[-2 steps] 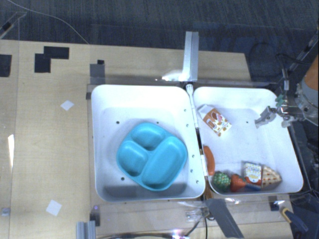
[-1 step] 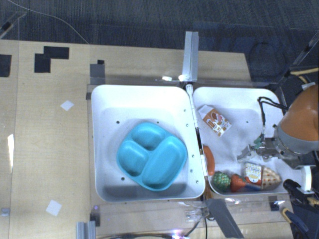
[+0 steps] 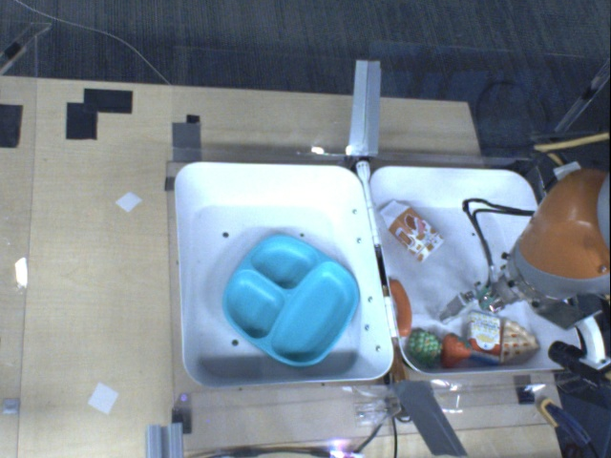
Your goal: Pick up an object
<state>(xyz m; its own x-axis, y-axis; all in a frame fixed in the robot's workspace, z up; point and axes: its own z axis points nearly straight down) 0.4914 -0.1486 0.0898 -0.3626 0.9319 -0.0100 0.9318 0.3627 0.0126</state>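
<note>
I see the toy food pile (image 3: 473, 344) at the near edge of the right bin (image 3: 449, 184), a carrot beside a green piece. My gripper (image 3: 482, 300) hangs just above that pile; whether it is spread or closed, I cannot tell. A snack packet (image 3: 411, 232) lies farther back. The left bin (image 3: 200, 256) holds a blue divided plate (image 3: 291, 299).

Robotics lab or test cell, not a home. Pale wooden bench (image 3: 86, 256) carries two shallow white plastic bins (image 3: 200, 351) set side by side, split by a grey metal rail (image 3: 364, 113). Black square marker patches (image 3: 97, 111) stuck on the benchtop. Thin cables (image 3: 115, 41) trail over dark blue carpet (image 3: 286, 17). Grey arm with orange band (image 3: 571, 229) reaches in at right.
</note>
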